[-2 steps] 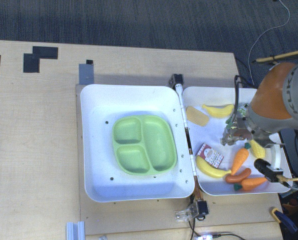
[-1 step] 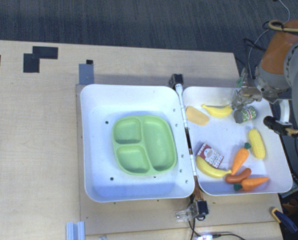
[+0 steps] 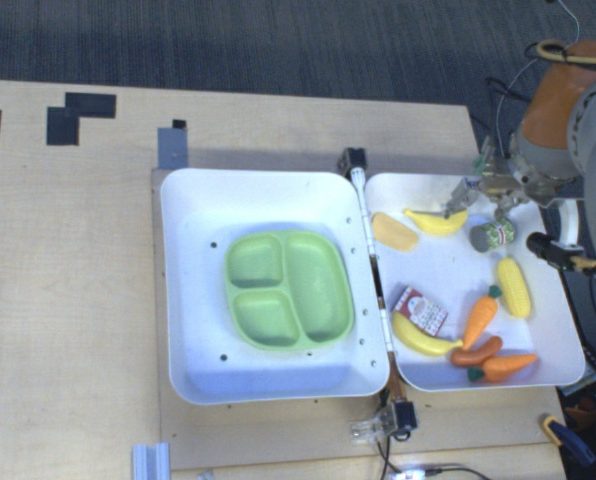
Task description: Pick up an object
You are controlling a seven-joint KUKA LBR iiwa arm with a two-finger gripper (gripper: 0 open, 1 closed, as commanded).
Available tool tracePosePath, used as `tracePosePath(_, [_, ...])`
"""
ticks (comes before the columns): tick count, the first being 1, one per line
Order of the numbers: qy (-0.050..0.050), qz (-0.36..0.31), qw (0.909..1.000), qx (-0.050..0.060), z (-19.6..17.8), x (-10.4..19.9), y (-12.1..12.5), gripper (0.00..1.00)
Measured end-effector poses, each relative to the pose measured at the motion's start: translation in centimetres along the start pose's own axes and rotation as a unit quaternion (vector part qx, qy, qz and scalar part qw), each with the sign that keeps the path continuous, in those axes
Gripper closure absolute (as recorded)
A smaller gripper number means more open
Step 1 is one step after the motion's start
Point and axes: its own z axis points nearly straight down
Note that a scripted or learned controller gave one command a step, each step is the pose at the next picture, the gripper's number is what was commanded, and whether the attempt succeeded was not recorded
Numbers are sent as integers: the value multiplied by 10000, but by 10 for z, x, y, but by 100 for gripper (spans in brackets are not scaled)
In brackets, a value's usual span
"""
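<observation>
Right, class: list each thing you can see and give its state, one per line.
Gripper: over right bin's far end, beside a banana.
Green plate: flat in left bin.
Bananas: lying loose.
Carrots: lying at the near end.
Corn: lying flat.

One fixed camera, high above the counter [image 3: 68,298], looking down at a slant. Both white bins [image 3: 178,268] sit mid-frame at moderate distance, carpet across the top, and the arm [image 3: 568,108] coming in at the right edge.
</observation>
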Motion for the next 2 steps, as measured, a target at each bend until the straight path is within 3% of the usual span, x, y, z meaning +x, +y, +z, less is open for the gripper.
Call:
tracePosePath(1, [-2, 11, 10000, 3, 35, -9, -43, 0])
tracePosePath(2, [-7, -21, 10000, -24, 22, -8, -40, 100])
